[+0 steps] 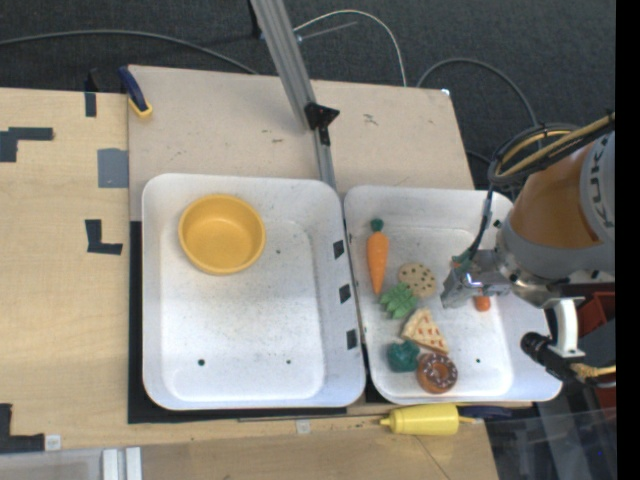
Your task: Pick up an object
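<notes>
Orange-red small object (483, 304) (shape unclear) just beside fingers (462, 290), grip indiscernible.

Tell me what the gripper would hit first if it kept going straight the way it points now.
The gripper seems to point down into the right bin. Straight on, it would likely meet bare bin floor first, between the cookie and a small red item. Height is hard to judge from this slanted view.
</notes>
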Controlling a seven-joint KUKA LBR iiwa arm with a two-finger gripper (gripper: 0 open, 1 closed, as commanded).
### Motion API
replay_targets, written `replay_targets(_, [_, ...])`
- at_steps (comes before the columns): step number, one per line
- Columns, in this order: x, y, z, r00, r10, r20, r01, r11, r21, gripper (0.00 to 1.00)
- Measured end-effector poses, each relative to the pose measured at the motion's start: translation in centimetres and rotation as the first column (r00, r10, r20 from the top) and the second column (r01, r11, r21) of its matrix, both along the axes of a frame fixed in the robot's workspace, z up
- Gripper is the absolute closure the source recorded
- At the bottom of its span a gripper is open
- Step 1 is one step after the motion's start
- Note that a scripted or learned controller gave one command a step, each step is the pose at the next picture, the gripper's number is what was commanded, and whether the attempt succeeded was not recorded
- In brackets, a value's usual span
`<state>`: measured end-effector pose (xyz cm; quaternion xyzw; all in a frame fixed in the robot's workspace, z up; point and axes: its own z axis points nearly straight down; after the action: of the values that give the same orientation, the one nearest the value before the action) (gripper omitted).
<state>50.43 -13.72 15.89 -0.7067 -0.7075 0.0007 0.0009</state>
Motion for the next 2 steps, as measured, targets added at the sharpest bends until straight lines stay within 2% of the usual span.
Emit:
replay_targets(1, [-0.6,0.0,6.0,1.000,0.001,0.006,-0.001,1.000,-0.002,1.00])
replay_targets(2, [-0.8,0.6,10.5,1.000,0.001,0.005,-0.001,1.000,-0.001,1.00])
